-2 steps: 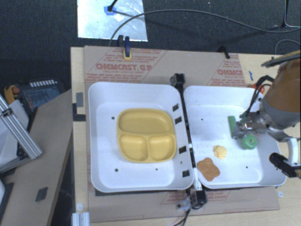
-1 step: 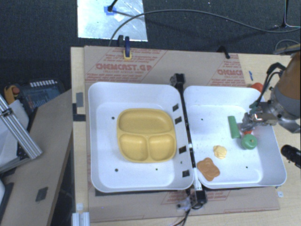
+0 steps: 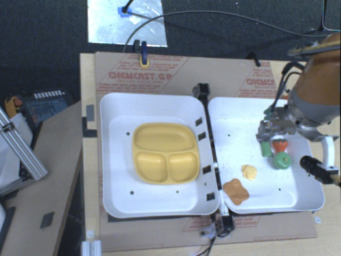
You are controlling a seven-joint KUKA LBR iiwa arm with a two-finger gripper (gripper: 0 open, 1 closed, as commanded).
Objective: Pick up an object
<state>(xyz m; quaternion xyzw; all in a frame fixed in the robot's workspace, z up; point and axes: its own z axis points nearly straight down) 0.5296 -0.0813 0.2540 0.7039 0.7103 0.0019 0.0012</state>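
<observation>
Where gripper [image 3: 270,134] hovers, small red-orange toy [image 3: 280,144], beside green ball [image 3: 282,160]

Lighting: even, bright, overhead. Glare: foil sheet [image 3: 127,14], upper left of frame. Shadows: soft, faint inside white bins [image 3: 160,103]. Focus: mild overall softness; dark floor grainy.

Glossy white plastic bins [image 3: 154,103], matt yellow plastic tray [image 3: 164,152].

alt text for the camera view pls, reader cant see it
A grey arm's gripper hangs over the right bin above a green block, red toy, green ball. The left bin holds a yellow tray.
</observation>
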